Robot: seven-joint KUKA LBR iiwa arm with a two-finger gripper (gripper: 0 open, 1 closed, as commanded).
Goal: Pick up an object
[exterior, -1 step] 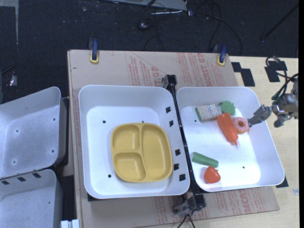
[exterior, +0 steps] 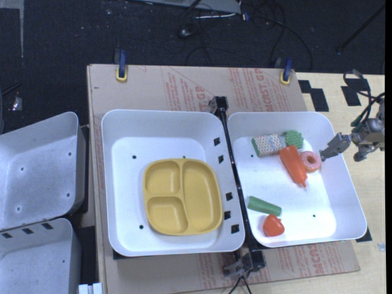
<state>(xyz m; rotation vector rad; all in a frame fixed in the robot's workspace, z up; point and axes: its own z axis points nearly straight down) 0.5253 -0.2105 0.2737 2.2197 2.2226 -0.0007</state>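
Note:
The right bin (exterior: 343, 195) holds several small things: a speckled grey block (exterior: 268, 144), a green knobbly piece (exterior: 293, 138), an orange carrot (exterior: 294, 165), a pink ring (exterior: 310, 162), a green pod (exterior: 264, 205) and a red pepper (exterior: 273, 225). My gripper (exterior: 340, 156) hangs over the bin's right rim, just right of the pink ring. It stands open with nothing between its fingers, and one fingertip (exterior: 325, 155) is close to the ring.
The left bin (exterior: 122, 133) holds a yellow divided plate (exterior: 182, 196). A black divider (exterior: 229, 170) runs between the bins. Spare white bins (exterior: 37, 164) lie off the bench at the left. Yellow clamps (exterior: 122, 73) hold the board's far edge.

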